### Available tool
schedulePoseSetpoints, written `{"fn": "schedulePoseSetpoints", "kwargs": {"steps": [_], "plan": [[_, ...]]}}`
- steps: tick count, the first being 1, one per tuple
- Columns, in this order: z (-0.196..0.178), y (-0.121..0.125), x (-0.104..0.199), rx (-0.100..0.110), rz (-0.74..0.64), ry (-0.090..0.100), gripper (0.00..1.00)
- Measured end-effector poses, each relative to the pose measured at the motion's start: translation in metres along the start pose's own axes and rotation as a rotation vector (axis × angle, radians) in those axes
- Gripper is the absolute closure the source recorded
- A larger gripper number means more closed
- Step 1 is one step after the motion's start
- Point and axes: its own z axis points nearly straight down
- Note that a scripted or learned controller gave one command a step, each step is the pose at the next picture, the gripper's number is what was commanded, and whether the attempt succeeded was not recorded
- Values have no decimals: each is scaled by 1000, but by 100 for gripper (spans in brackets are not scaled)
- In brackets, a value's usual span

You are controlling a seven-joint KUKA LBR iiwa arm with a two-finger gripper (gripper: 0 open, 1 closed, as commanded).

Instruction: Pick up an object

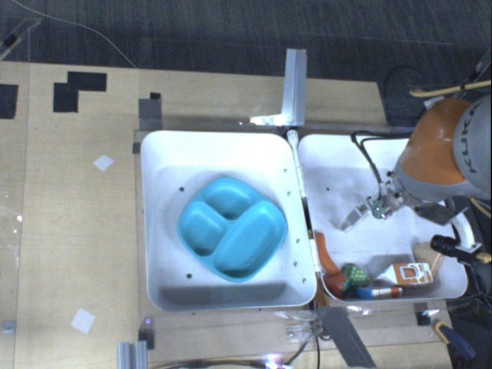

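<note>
My gripper [352,219] hangs over the middle of the right bin [338,167], reaching in from the right under the arm's orange band [434,148]. Nothing shows in its grasp. Along the bin's front edge lie the loose objects: a curved orange-brown piece [326,255], a green knobbly ball [354,276], a red and blue marker [378,291] and a small orange and white carton [411,273]. The gripper is above and behind them, apart from all of them.
The left bin [161,206] holds a blue divided plate [232,227]. A metal divider rail [301,206] runs between the bins. A wooden stick [435,264] leans at the right bin's front right corner. Black cables [369,152] loop near the arm.
</note>
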Motion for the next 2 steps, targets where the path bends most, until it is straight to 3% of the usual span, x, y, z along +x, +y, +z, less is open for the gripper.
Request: {"fn": "schedulePoseSetpoints", "kwargs": {"steps": [1, 2], "plan": [[3, 21, -95, 4, -12, 1, 0], [1, -8, -32, 3, 3, 3, 0]]}}
